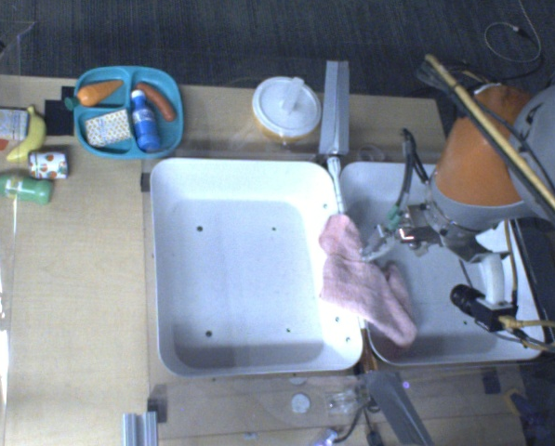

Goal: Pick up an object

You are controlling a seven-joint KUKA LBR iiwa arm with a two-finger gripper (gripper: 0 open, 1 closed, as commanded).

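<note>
Arm: you will find the grey arm (500, 170) entering from the right of the camera view, its orange band sitting above the right bin.

Gripper: the gripper (381, 247) is low over the left part of the right bin, right at the upper right edge of the pink cloth. You cannot tell from this slant whether it is parted or closed, nor whether any cloth lies within it.

Pink cloth: the pink cloth (361, 282) lies crumpled over the divide between the two bins. Its upper end rests on the left bin's right rim; its lower end trails down into the right bin toward the near wall.

Left bin: the left bin (231, 258) is a shallow white tray with a few small dark marks on its floor.

Right bin: the right bin (435, 314) holds the cloth's lower part at its left side, with the arm's wrist over its middle.

Bench, far edge: note a blue divided tray (128, 111) of toy food at upper left, and a round white lidded container (287, 108) just beyond the left bin's far rim.

Bench, left edge: a toy banana (31, 136), a small can (48, 164) and a green bottle (19, 188) lie close together, well apart from both bins.
</note>
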